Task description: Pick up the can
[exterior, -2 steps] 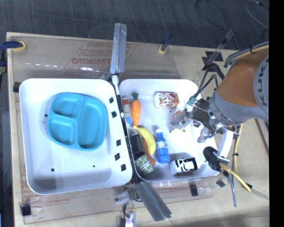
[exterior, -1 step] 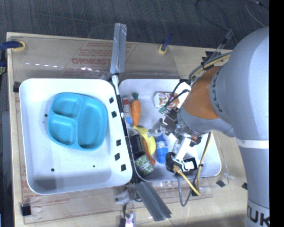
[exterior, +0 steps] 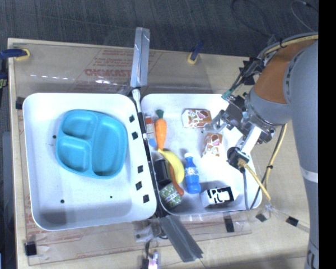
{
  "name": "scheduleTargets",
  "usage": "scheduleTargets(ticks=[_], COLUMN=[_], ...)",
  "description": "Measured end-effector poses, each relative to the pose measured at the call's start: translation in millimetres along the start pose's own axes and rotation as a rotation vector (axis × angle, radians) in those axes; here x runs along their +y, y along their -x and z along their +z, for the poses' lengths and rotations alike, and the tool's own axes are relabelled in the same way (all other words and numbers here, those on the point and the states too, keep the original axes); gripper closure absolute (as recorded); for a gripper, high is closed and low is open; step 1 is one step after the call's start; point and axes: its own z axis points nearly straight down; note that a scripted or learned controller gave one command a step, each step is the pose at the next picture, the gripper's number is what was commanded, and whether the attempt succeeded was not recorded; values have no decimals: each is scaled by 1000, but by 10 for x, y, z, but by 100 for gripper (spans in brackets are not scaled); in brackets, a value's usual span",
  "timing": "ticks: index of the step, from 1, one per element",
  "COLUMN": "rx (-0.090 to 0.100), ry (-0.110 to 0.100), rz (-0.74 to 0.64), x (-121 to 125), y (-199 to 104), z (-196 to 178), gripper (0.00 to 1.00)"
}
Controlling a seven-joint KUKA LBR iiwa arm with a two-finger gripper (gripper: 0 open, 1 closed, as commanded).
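Observation:
The can is dark with a greenish patterned end. It lies along the left wall of the right bin, near the front, partly under the banana and beside the blue bottle. My gripper hangs over the back right part of that bin, between two patterned snack packets. It is well to the right of the can and farther back, and apart from it. Nothing shows in its grasp.
A carrot lies by the divider at the back of the right bin. A black box with a white mark sits at the front right. The left bin holds a blue divided plate. A cable loops down from the wrist.

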Motion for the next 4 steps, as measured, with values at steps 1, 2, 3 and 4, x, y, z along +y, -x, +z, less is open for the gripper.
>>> scheduleTargets(ticks=[1, 2, 3, 4], rx=[-2, 0, -2, -3], ry=[-3, 1, -3, -6], rz=[-28, -3, 157, 153], x=[-301, -42, -446, -446], y=[-99, 126, 1, 0], z=[1137, 161, 1115, 1022], gripper=[0, 0, 0, 100])
